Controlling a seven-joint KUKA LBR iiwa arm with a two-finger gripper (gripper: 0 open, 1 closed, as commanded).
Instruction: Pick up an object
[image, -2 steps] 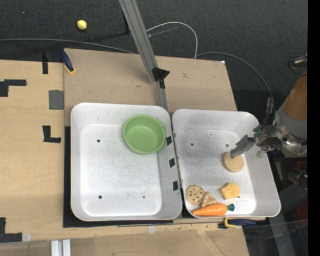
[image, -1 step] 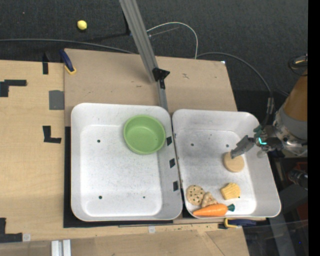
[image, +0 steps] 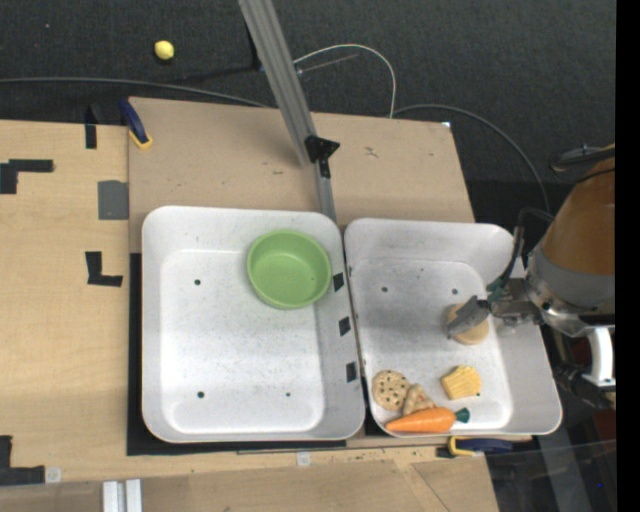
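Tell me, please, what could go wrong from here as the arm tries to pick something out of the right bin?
The gripper sits at a small tan object close to the right bin's right wall, so the grasp may slip or nudge it against the wall. The cookie, yellow piece and carrot crowd the near corner, so reaching for one could push the others.
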